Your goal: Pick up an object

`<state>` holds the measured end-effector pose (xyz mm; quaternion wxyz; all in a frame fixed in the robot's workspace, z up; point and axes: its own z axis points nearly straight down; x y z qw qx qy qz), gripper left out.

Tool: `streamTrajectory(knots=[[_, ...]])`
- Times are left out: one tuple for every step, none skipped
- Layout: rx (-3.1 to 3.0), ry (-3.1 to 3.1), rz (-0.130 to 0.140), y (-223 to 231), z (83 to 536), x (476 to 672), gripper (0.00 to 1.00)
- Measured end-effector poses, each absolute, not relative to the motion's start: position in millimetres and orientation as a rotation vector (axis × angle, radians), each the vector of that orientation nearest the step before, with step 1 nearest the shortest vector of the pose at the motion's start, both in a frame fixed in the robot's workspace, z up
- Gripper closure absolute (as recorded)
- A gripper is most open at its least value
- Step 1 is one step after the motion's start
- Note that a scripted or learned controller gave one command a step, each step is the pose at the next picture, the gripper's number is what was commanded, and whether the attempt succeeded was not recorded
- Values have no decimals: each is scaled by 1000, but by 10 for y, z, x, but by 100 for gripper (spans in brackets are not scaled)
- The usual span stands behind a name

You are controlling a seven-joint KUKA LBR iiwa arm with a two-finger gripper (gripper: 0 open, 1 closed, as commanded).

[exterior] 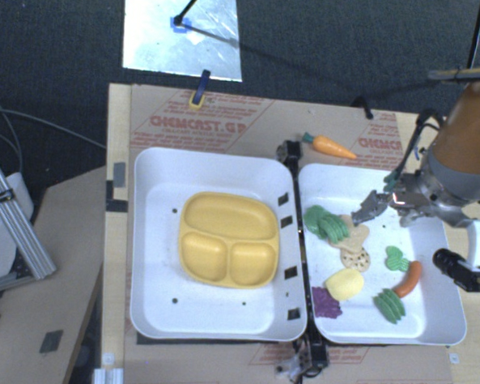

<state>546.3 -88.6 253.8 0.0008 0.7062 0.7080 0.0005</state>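
Several toy foods lie in the right bin (pixel 444 240): green leafy piece (pixel 326 223), cookie (pixel 355 258), yellow lemon (pixel 344 284), purple grapes (pixel 325 303), sausage (pixel 408 279). My gripper (pixel 374 207) hangs just above the leafy piece and a beige piece (pixel 354 235); its fingers are blurred, so I cannot tell their opening or any hold.

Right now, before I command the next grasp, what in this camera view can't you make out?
- Gripper: small and blurred above the right white bin; whether it is open or shut is unreadable, and so is any contact with the tan flat toy piece beneath it.
- Grey arm: cut off by the right edge of the camera view.
- Purple toy: partly hidden by the yellow lemon-shaped toy.
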Motion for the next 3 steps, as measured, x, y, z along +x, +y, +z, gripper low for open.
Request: streamTrajectory(knots=[[2231,2220,-9,-1438,1510,5225,0],[2220,2229,0,-892,813,4851,0],[2219,2225,1,-841,838,4868,0]])
